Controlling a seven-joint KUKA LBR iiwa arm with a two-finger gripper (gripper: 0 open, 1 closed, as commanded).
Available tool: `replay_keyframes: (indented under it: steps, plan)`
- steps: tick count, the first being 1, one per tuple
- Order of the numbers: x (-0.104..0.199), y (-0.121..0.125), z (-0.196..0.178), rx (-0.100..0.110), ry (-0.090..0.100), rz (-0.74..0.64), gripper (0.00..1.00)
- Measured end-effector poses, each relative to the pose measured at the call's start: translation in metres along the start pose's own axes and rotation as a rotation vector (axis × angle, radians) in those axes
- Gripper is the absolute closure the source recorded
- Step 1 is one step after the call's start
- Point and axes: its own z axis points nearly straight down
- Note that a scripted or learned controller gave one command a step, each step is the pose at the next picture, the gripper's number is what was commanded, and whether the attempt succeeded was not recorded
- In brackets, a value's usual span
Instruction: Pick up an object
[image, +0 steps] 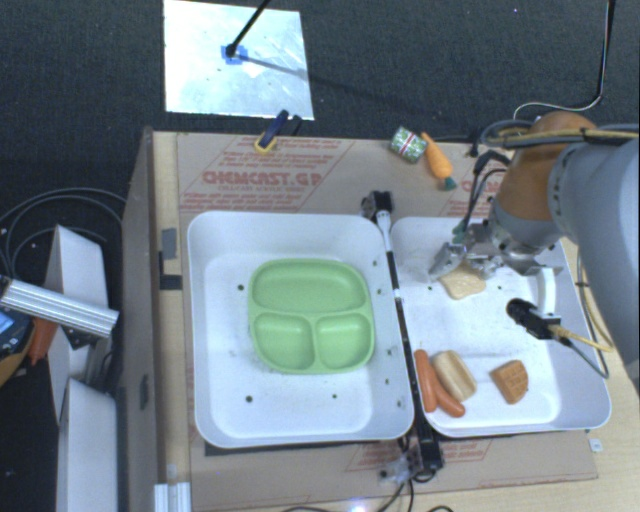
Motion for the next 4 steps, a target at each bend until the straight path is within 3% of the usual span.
replay_keyframes:
  steps: [1, 2, 3, 4]
  plan:
    - [0.001, 0.002, -0.012, -0.007, 0.0, -0.004, 1.0]
    - [-0.062, -0.043, -0.078, 0.003, -0.002, 0.001, 1.0]
    - [-0.061, -0.044, -0.077, 0.005, 0.0, 0.0, 0.0]
    - [-0.044, -0.043, 0.003, 0.005, 0.001, -0.001, 0.0]
